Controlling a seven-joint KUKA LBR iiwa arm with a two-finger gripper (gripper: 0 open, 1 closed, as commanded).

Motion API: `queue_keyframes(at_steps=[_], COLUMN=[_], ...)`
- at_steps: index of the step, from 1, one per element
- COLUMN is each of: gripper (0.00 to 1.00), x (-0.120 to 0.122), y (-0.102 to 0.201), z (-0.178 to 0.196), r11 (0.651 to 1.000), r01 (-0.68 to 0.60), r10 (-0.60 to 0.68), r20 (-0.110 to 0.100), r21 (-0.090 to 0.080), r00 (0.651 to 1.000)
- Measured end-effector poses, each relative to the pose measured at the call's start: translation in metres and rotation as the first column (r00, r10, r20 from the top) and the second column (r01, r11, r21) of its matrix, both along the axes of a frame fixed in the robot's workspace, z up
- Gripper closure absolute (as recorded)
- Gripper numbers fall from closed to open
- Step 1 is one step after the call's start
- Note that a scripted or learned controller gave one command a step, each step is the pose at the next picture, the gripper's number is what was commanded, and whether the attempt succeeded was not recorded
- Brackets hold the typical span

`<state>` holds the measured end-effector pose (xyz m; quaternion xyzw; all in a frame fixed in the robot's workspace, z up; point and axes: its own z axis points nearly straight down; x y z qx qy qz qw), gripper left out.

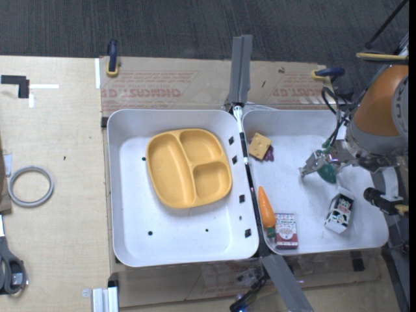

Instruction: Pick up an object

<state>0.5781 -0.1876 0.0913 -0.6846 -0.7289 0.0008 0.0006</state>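
Teal and small, an object (328, 171) sits at the tip of the pincer (317, 168) in the right bin (305, 135), toward that bin's right side; whether the pincer is clenched on it or merely beside it, I cannot tell, as the metal parts blur together there. Doing this step well likely means confirming the teal thing is truly seated before lifting, then rising straight up, not dragging sideways. Just below lies a black-and-white carton (339, 214), near enough that a careless sweep might knock it. Farther left in the same bin are a yellow sponge-like block (259, 145), a carrot (266, 207) along the dividing wall, and a red box (286, 231) by the front rim. The middle of this bin gives open room. In the left bin (123, 194) rests a yellow divided plate (188, 168), well apart. On the table lies a grey tape ring (29, 186).
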Motion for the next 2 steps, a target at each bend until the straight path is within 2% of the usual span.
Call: queue_keyframes(at_steps=[1,2], gripper=[1.0,1.0], x=[0.0,0.026], y=[0.0,0.026], z=[0.009,0.125], r11=[1.0,1.0], r01=[-0.004,-0.001], r10=[0.004,0.001], r20=[-0.001,0.002], r21=[-0.001,-0.002], r00=[1.0,1.0])
